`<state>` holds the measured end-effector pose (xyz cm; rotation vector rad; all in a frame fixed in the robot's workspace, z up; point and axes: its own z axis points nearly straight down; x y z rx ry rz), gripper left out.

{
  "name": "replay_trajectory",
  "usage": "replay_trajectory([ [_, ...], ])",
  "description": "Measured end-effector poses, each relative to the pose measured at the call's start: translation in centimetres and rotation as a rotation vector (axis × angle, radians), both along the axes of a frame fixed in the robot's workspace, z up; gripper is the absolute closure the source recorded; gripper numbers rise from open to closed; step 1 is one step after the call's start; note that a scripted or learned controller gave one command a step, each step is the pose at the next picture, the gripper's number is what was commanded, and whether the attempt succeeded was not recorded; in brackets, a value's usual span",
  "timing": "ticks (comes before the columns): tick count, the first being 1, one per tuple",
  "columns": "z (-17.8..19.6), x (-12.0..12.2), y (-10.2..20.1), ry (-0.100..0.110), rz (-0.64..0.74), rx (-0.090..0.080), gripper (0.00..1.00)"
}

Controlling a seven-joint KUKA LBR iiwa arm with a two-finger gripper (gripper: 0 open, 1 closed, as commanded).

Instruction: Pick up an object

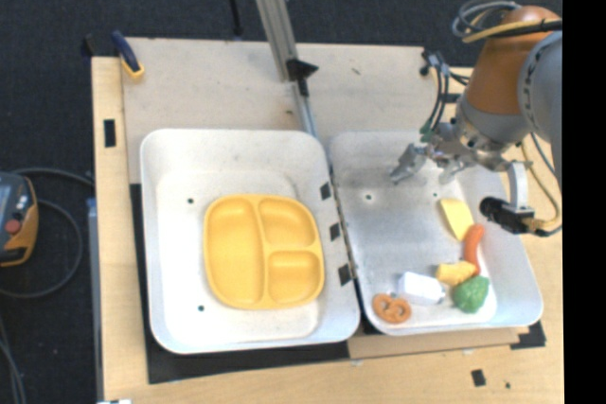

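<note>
The gripper hung over the upper part of the right bin, and its two grey fingers were splayed wide apart with nothing between them. One finger pointed off toward eight o'clock, the other angled down nearer the wrist. Nothing gripped, then; I'd judge the pick had not yet been made, with the claw spread ready to drop over something.

From the claw, the arm ran back toward two o'clock, its orange band above the grey wrist, cables looping round it. It came in from the right edge, which is likely why the claw sat over the near-side bin.

Now the candidates. All lay in the right bin, from four to six o'clock of the claw, bunched toward the bin's lower right. Closest was a pale yellow block, just below and right of the claw. Beyond it lay an orange carrot-like piece, then a small yellow piece touching a green broccoli-like toy. A white block sat just beside those, and a brown pretzel-shaped toy lay against the bottom wall. That crowding could make a clean grab awkward; the yellow block, standing more apart, looked the easier target.

Off at eight o'clock, the left bin held a yellow divided tray, lying flat. At eleven o'clock, an aluminium post rose from the bench.
</note>
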<state>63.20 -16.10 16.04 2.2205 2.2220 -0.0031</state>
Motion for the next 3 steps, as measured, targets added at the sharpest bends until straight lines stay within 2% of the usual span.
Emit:
replay_trajectory([
  [1,-5.3,-0.1,-0.1,0.002,-0.003,0.0,0.0],
  [2,-3.7,0.1,-0.2,-0.006,-0.004,-0.001,1.0],
  [3,1.1,0.8,-1.0,-0.007,-0.004,-0.001,1.0],
])
